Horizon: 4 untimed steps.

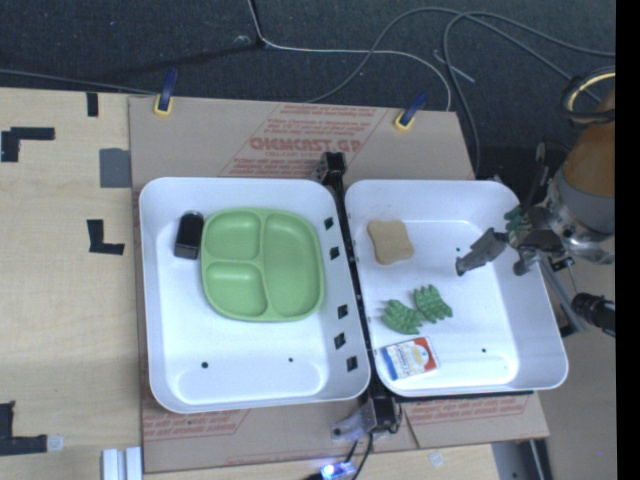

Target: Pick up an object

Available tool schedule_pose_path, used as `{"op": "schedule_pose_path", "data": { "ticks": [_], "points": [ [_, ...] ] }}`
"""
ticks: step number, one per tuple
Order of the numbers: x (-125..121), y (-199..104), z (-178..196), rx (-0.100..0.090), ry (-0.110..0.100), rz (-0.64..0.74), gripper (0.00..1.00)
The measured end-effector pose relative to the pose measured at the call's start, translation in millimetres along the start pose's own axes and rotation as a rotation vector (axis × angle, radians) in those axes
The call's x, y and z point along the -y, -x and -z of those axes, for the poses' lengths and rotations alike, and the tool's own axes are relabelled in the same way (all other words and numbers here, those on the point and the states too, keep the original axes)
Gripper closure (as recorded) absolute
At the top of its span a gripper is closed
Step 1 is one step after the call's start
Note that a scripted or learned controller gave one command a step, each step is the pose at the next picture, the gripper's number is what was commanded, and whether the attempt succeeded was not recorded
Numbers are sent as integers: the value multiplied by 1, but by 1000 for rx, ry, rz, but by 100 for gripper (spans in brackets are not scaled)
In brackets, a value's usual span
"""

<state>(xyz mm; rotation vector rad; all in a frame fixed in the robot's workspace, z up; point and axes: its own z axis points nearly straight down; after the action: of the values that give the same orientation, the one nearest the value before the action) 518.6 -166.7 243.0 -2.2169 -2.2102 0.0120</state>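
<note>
Hovering over the right bin's (520,363) far right side, the gripper (497,253) has its fingers spread with nothing between them. Well apart to its left lie a tan sponge (389,241), two green leafy pieces (417,310) and a small packet (409,358).

Right bin (500,363): bare floor centre; sponge (389,241), green pieces (417,310), packet (409,358) crowd left side.

Just one fixed camera above my bench, looking down at a slant on both shallow white plastic bins (160,298), mid-distance, and my grey arm (590,183) enters from the right.
</note>
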Motion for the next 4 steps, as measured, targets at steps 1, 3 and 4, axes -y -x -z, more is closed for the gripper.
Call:
{"op": "schedule_pose_path", "data": {
  "ticks": [1,3,4],
  "points": [
    [-2,0,6,2,12,4,0],
    [10,-7,-101,1,7,4,0],
    [9,-8,-153,2,13,2,0]
  ]
}}
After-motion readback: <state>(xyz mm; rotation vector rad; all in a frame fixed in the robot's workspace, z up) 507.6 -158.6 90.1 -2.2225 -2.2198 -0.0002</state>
